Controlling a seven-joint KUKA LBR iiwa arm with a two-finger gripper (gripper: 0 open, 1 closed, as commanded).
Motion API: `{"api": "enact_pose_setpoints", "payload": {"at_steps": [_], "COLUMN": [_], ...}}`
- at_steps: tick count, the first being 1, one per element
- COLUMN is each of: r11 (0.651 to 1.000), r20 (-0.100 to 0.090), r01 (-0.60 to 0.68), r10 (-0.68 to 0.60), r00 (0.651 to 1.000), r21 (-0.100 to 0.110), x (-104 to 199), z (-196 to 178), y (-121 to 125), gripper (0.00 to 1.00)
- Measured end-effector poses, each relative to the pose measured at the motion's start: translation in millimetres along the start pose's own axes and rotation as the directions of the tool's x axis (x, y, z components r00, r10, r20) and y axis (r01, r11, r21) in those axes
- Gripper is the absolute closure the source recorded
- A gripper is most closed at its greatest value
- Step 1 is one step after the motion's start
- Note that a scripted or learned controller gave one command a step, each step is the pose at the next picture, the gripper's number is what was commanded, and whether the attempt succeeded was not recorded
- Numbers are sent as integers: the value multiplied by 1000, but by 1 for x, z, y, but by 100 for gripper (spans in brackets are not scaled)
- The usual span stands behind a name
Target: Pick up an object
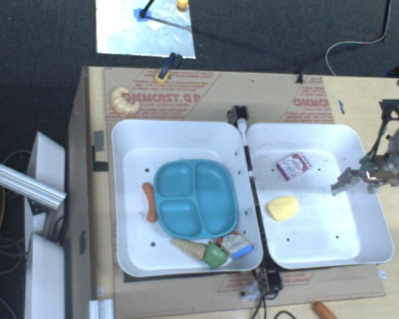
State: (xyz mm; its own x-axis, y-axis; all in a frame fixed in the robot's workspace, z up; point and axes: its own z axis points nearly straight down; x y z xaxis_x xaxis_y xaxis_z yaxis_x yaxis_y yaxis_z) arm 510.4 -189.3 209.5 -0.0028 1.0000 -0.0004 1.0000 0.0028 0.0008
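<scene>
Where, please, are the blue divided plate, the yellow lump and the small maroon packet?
Blue divided plate (195, 199): camera view, centre ridge.
Yellow lump (283, 208): camera view, its top.
Small maroon packet (294, 166): camera view, printed face.

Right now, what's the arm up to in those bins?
The gripper sits low over the right bin, at its right side, with nothing visibly between its fingers. A yellow object and a small reddish packet lie to its left in that bin. The left bin holds a blue divided tray and small toys. No pick yet.

Pale yellow rounded object (282, 208), perhaps a lemon, lying in right bin (379, 241), near its left wall
</scene>
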Motion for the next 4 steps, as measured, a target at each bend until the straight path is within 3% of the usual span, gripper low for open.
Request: {"api": "enact_pose_setpoints", "payload": {"at_steps": [1,2,4], "r11": [1000,1000,1000], "r20": [-1,-1,0], "r01": [1,1,-1], "r10": [-1,-1,1], "r00": [1000,1000,1000], "r21": [1,0,-3], "x": [72,67,52], "z": [79,126,124], "y": [35,109,118], "gripper": [0,0,0]}}
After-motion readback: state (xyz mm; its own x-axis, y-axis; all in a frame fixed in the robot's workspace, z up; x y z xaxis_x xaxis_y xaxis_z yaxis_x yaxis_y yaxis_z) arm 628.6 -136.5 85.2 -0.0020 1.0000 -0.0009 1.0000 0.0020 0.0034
